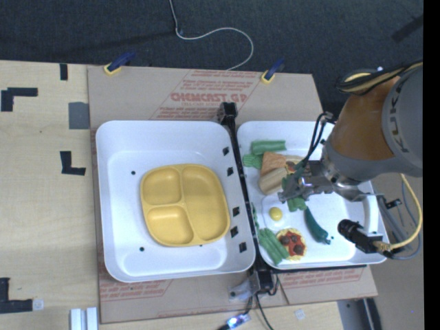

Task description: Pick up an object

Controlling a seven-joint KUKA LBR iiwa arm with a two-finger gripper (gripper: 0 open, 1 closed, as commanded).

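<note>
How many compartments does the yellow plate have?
3: the yellow plate in the left bin has two compartments toward the top of the camera view, one below.

Lighting's pretty even, soft overhead, so you get no hard shadows, just a faint one under the yellow tray [184,205] in the left bin [117,143]. White bins run bright, near blown out w/ mild glare on the rims. Dark floor up top [82,12] goes almost black. Pic is low-res & a bit soft; small stuff in the right bin [344,253] looks smeary. No obvious edge distortion.
</note>
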